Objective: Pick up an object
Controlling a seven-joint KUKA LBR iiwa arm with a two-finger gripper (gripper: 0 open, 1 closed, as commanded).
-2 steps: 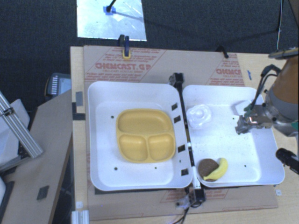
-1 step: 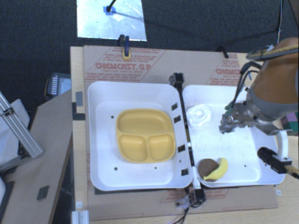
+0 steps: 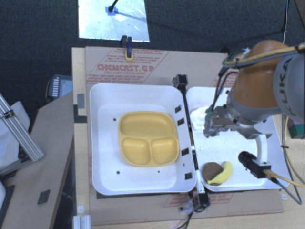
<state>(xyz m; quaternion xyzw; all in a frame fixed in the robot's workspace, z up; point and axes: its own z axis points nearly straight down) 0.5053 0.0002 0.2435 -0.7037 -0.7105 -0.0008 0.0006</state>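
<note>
A yellow divided plate (image 3: pixel 146 138) lies in the left bin (image 3: pixel 105 104). At the front left corner of the right bin (image 3: pixel 238 182) sit a yellow banana (image 3: pixel 223 173) and a brown round object (image 3: pixel 212 170), touching each other. A white object (image 3: pixel 198 114) lies near the right bin's left wall. My gripper (image 3: pixel 210 128) hangs low over the right bin, just right of the white object and above the banana. The arm's orange band and wrist cover the rear of that bin.
A black clamp bar (image 3: pixel 187 128) runs between the two bins. A black fitting with cable (image 3: pixel 252 163) sits at the right bin's front right. Cardboard (image 3: pixel 126 66) lies under the bins.
</note>
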